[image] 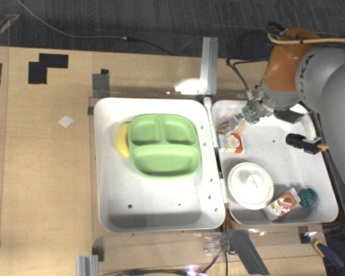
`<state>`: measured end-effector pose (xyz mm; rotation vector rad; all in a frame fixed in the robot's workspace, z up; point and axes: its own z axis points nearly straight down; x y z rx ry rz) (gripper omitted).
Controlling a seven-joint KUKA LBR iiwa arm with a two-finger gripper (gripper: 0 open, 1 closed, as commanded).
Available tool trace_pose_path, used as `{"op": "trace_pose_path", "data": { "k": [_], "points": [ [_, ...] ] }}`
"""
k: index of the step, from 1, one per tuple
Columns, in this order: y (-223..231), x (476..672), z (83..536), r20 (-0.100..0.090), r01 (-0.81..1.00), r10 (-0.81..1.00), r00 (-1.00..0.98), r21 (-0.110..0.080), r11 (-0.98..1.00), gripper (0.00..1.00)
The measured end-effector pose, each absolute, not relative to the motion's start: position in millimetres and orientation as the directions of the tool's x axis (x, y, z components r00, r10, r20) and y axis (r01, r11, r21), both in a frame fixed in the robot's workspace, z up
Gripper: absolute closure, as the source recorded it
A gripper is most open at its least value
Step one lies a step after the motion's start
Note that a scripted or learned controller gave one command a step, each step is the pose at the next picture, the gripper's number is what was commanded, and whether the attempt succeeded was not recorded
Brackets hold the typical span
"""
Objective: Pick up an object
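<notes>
Now | gripper [241, 121] above small carton [230, 142] near right bin's [328, 183] back-left corner | carton white with orange-red print | finger state: cannot tell

I work in a robotics lab or test cell, not a home: my bench [52, 171] is a plain plywood-coloured board with black square markers [46, 66] stuck near its far left corner and metal brackets [209, 68] bolted at the bins' edges. Two shallow white bins [155, 214] sit side by side in the middle of it, fixed in place like a rig, and loose cables [75, 33] run over the dark carpet [161, 7] beyond the bench's far edge. My own grey arm [328, 79] with its orange band reaches in at the right edge.
</notes>
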<state>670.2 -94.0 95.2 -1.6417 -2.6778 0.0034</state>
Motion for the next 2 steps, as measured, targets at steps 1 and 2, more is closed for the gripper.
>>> {"op": "trace_pose_path", "data": {
  "k": [1, 2],
  "points": [
    [-105, 671.0, 156, -0.007, 0.771, 0.771, -0.637, 0.007, 0.637, 0.00],
    [-93, 641.6, 96, -0.015, 0.820, 0.820, -0.572, 0.019, 0.572, 0.00]
  ]
}}
